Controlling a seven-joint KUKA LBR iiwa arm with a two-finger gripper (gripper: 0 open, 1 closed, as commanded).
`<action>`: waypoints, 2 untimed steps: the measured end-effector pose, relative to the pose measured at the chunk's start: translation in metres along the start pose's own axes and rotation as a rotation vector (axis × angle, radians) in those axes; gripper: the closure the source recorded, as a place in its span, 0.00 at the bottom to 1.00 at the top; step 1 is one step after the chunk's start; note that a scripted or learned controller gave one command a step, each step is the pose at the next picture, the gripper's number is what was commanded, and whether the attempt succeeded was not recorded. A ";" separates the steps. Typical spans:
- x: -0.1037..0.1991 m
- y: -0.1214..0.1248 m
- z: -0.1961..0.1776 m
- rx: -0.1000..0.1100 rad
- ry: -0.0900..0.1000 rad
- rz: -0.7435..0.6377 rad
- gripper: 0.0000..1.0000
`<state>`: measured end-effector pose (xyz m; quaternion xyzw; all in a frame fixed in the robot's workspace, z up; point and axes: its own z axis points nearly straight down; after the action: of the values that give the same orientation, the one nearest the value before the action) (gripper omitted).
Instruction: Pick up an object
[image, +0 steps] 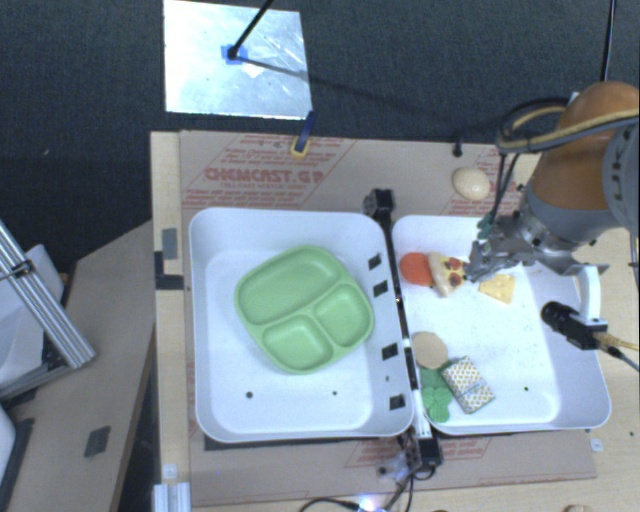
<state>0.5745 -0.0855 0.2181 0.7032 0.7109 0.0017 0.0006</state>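
Checkered packet (468, 385) and green discs (435, 393) at lower right.
The claw (480, 262) is seen over the pizza slice (447, 272), right of centre; its state cannot be told.

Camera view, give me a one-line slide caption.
End effector lowered beside a pizza slice in the right bin; green divided plate in the left bin.

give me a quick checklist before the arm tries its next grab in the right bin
1. Pincer over the right bin: ok.
2. Target in reach: pizza slice just beside the pincer, ok.
3. Pincer open or shut: cannot tell.
4. Anything held already: cannot tell.
5. Crowding: red tomato touches the pizza slice, cheese wedge close by, not ok.
6. Green divided plate sits apart in the left bin: ok.
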 end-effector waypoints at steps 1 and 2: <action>0.048 0.022 -0.014 -0.001 0.000 0.000 1.00; 0.062 0.032 0.000 0.001 -0.002 0.004 1.00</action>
<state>0.6058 -0.0230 0.2185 0.7046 0.7096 0.0006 0.0007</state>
